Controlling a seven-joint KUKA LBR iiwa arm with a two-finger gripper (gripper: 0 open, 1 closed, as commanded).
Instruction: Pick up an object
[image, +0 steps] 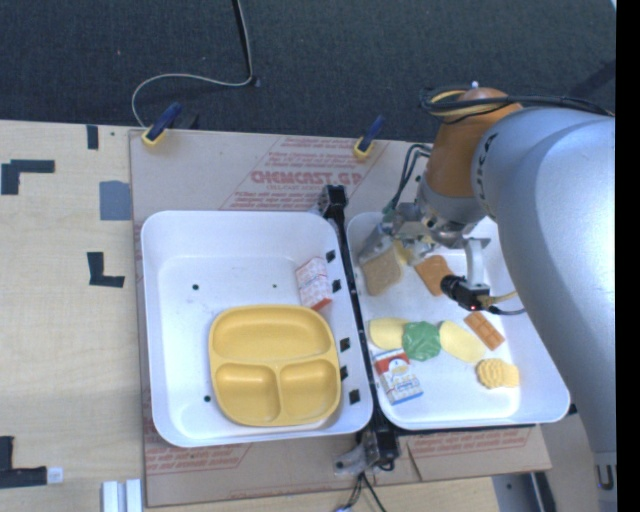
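**Pincer low over the tan block in the right bin**

From the camera above the desk (60, 300), the grey arm (560, 200) with its orange band is reaching in from the right, and the pincer (395, 235) is hanging low over the back part of the right bin (545, 395). I cannot tell how wide it is standing or whether it is gripping anything, because the wrist is covering it.

Just under the pincer a tan block (380, 270), looking like a slice of bread, is lying with its long axis running from the back towards the front, slightly tilted. Whether the pincer is touching it I cannot tell. Beside it an orange piece (432, 272) is lying at a slant.

Nearer the front of the same bin, a pale yellow oval (386, 332), a green crinkled piece (422, 340) and a second yellow oval (462, 342) are lying in a row, touching one another. A small orange stick (484, 328), a bumpy yellow corn-like piece (497, 374) and a small red and white carton (398, 376) are lying around them.

The left bin (170, 260) is holding a smooth yellow plate with three compartments (272, 362) and a small red and white packet (313, 282) against its right wall.
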